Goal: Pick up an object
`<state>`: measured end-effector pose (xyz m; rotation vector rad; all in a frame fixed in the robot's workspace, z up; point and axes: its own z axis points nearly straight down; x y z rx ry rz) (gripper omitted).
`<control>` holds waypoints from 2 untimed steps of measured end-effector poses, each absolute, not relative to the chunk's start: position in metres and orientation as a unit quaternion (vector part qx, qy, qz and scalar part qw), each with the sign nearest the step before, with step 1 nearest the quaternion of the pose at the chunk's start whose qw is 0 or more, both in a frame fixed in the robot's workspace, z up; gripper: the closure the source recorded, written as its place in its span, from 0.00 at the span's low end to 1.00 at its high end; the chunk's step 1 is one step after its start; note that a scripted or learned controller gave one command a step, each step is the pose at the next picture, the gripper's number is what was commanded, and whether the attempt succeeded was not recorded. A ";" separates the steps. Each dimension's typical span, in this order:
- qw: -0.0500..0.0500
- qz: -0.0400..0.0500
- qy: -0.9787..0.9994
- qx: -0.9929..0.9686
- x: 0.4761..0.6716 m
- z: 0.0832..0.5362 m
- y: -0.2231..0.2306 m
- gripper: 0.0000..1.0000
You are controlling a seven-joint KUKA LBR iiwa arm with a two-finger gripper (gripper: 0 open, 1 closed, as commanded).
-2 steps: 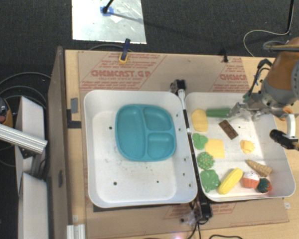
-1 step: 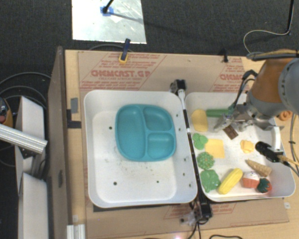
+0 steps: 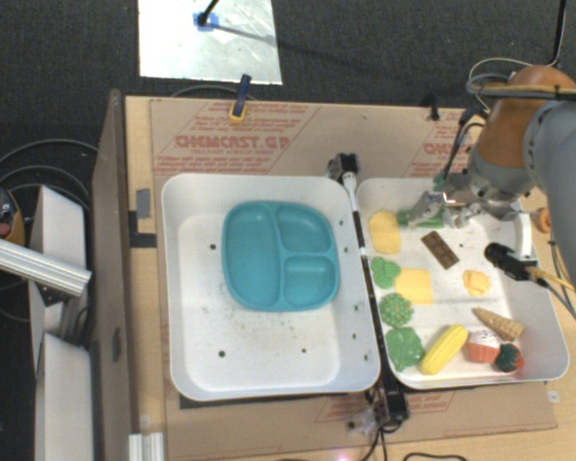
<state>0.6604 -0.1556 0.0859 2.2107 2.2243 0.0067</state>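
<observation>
1. In the camera view, two white bins are sitting side by side on the desk [image 3: 269, 133]; the left bin [image 3: 197, 353] is holding a teal divided plate [image 3: 278, 255]
2. The right bin [image 3: 542, 339], at the frame's right, is carrying toy foods: a yellow corn cob [image 3: 444, 349], a brown chocolate bar [image 3: 440, 249], an ice-cream cone [image 3: 499, 324] and green pieces
3. The end effector [image 3: 440, 206] is hovering over that bin's upper part, close above a yellow block [image 3: 385, 232]; I cannot tell how wide it is standing
</observation>
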 end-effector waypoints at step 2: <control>0.002 0.001 0.708 0.706 0.623 0.096 -0.178 1.00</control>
